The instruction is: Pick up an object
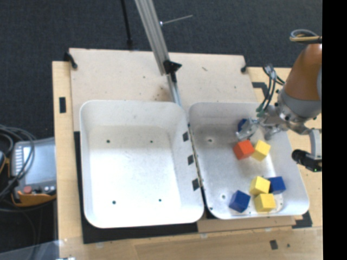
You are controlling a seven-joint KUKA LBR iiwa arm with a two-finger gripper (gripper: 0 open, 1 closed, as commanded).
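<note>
Right bin [214,199] holds orange block [243,149], yellow blocks, blue blocks.

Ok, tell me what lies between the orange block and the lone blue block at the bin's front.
Bare white bin floor between orange block and blue block, per camera view.

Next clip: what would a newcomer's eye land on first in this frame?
The bright blocks in the right bin: an orange block beside a yellow block, with more yellow and blue ones nearer the front. Next, the arm's orange band at the right edge, with the end effector low over the bin just behind the orange block.
</note>
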